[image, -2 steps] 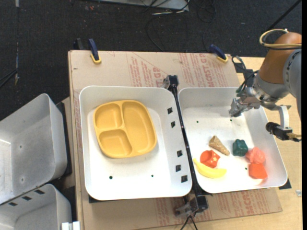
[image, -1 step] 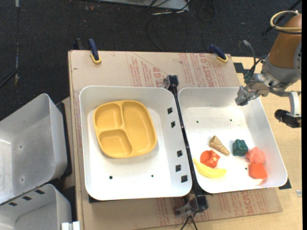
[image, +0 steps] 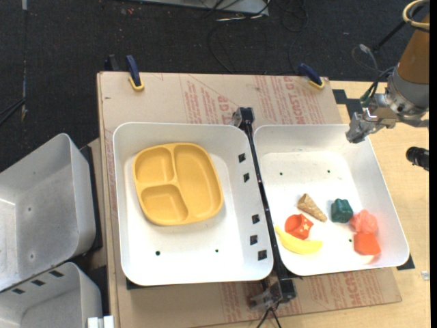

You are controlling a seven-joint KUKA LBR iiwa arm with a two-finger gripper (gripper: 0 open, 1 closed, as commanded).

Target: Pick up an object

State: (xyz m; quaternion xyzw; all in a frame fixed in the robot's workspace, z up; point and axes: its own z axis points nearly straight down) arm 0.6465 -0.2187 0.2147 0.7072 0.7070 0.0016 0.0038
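Observation:
The right bin [image: 300,162] holds several small toy foods near its front: a tan wedge [image: 312,207], a red pepper piece [image: 298,225], a yellow banana [image: 298,243], a dark green piece [image: 342,210], a pink piece [image: 364,220] and an orange piece [image: 367,243]. My gripper [image: 357,130] hangs over the bin's far right corner, well away from these objects, with nothing seen between its fingers. The arm comes in from the upper right.
The left bin [image: 136,251] carries a yellow divided plate [image: 177,183]. A black divider strip [image: 254,197] runs between the bins. Blue and yellow clamps [image: 134,74] hold the cardboard base at the back. Grey tubs [image: 37,203] stand to the left of the bench.

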